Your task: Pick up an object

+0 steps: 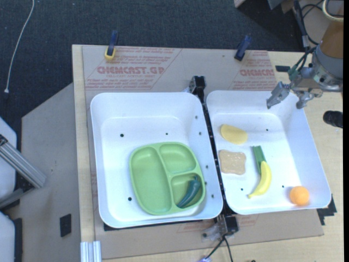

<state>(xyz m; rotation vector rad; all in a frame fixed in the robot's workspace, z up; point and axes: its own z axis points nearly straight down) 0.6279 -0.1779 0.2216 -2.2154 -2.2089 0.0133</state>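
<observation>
Nearest the camera, in the left bin (103, 146), a green divided plate (158, 179) lies toward the near edge. A dark green pepper (189, 194) rests in its small compartment at about five o'clock on the plate; the other two compartments show bare green.

In the right bin (311, 146), an orange (299, 195) sits in the near corner, at roughly four o'clock from the bin's middle. To its left, a yellow banana (261, 181) lies lengthwise, its tip pointing toward seven o'clock, with a green stick-like piece (257, 153) touching its far end. Just beside that, at nine o'clock from the banana, is a tan slice of bread (233, 162). Farther back, at about eleven o'clock from the bread, lies a pale yellow oval piece (233, 134), apart from the bread.

Beyond these, over the far edge of the right bin at about one o'clock, the gripper (287, 99) hangs with its two fingers spread apart and nothing between them, well apart from all the food items.

At the far edge of the board (163, 64) under the bins, a clamp with a yellow jaw (111, 46) sits at eleven o'clock and a blue clamp (243, 47) at one o'clock.
</observation>
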